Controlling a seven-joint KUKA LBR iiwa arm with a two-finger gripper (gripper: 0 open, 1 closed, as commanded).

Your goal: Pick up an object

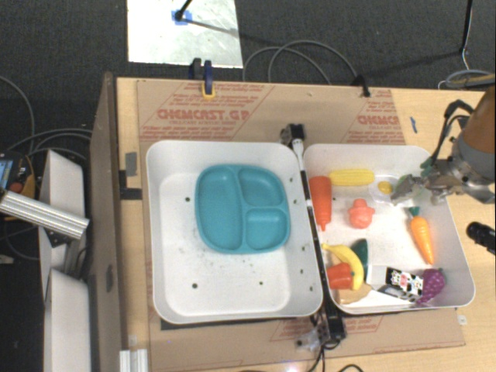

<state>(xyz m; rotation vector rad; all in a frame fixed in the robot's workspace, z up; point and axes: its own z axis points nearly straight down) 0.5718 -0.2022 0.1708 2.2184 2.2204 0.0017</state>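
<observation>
The right bin [457, 239] holds several toy foods. A corn cob [351, 177] lies at its back, with a small yellow piece [385, 186] beside it. A long orange carrot [320, 201] rests along the left wall and a pink toy [360, 213] sits near the middle. A smaller carrot [422, 239] lies on the right. A banana [346, 258], a green piece [361, 251] and a red piece [339, 274] crowd the front left. My gripper [409, 189] hangs over the bin's back right, just above the smaller carrot, with nothing visibly held.
A black-and-white box [403, 281] and purple grapes [432, 283] lie at the right bin's front right. The left bin [174, 285] carries a teal divided plate [242, 209]. A clamp [294, 136] sits where the bins meet at the back.
</observation>
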